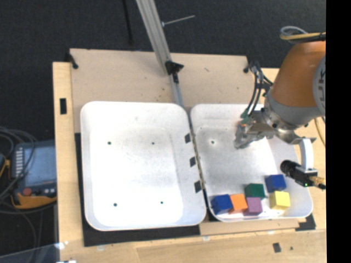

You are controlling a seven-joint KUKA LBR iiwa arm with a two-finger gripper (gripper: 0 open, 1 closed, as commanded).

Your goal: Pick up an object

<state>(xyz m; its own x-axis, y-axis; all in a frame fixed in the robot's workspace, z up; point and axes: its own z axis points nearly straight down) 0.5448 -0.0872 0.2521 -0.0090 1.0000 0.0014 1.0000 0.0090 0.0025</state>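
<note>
Six small plain-coloured blocks are sitting bunched along the near edge of the right shallow white bin (pixel 219 119), all loose on its floor. Nearest row, left to right: a blue cube (pixel 221 203) in the near-left corner, a small orange cube (pixel 238 202) touching it, then a purple cube (pixel 253 205) just beside that. A yellow cube (pixel 280 199) is lying a bit farther right. Just behind these, a dark green block (pixel 254 190) is sitting behind the purple one, and a second blue block (pixel 275 182) is sitting behind the yellow one. All look like small matte cubes, roughly equal in size, edges slightly blurred.

A black cylindrical part with a green light (pixel 296 174) is sticking out near the bin's right rim.

Farther back, the two-finger gripper (pixel 243 138) is hanging over the middle of the right bin, well apart from the blocks, on the grey arm with orange band (pixel 299 75) coming in from the right. Cannot tell its opening; nothing is visibly in it.

The left shallow white bin (pixel 137 163) is lying alongside, touching the right one. At the far side, a slanted grey aluminium rail (pixel 156 29) is rising from the beige bench (pixel 120 73).
</note>
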